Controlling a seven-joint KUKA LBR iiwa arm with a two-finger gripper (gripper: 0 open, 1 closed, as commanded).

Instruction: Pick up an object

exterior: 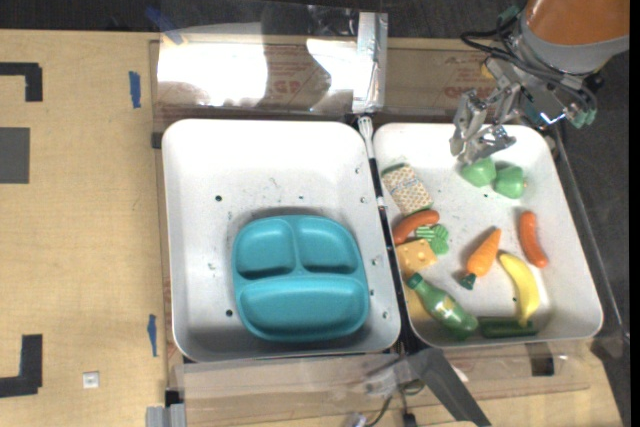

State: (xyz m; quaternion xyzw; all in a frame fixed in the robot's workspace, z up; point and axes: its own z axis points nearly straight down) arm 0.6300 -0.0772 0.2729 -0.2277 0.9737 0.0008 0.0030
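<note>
My gripper [478,137] hangs over the far part of the right bin [575,255], its metal fingers pointing down and spread apart with nothing between them. Just below its tips lies a green pepper [494,175]. Farther forward in that bin lie a red sausage [532,237], a carrot [482,253], a banana [522,285], a green bottle [440,305], a cracker-like waffle piece [406,185], a second red sausage [414,224], a small green leafy piece [434,237] and a yellow cheese wedge [416,257].
The left bin [200,185] holds a teal divided tray [298,275]. A dark green item [500,325] lies by the right bin's front wall. A clear plastic sheet [270,60] stands behind the bins. Cables run along the arm at top right.
</note>
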